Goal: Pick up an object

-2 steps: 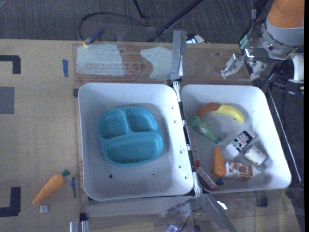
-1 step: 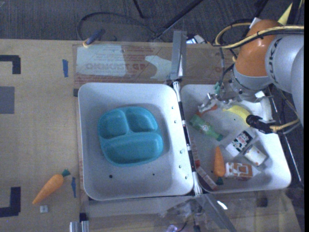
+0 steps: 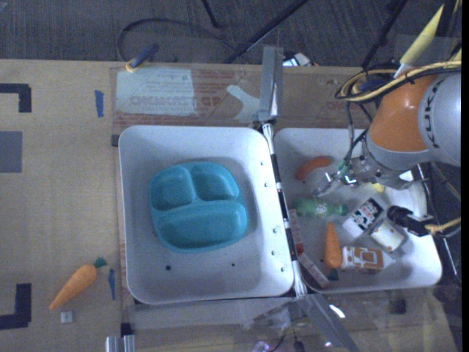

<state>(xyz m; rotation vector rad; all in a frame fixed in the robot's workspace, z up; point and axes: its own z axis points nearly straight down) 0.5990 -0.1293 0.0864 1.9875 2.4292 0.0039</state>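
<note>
The claw (image 3: 343, 176) hovers in the right bin (image 3: 425, 273) above a green bottle (image 3: 320, 209); its opening cannot be told.

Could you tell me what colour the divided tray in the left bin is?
Teal blue divided tray, camera view.

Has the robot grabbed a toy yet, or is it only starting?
Nothing looks picked up yet. The gripper hangs over the right bin, close to the green bottle and the red sausage, but I see no toy between its fingers. The toy carrot and small carton lie in that bin too. Left to do: close on one toy and lift it.
</note>
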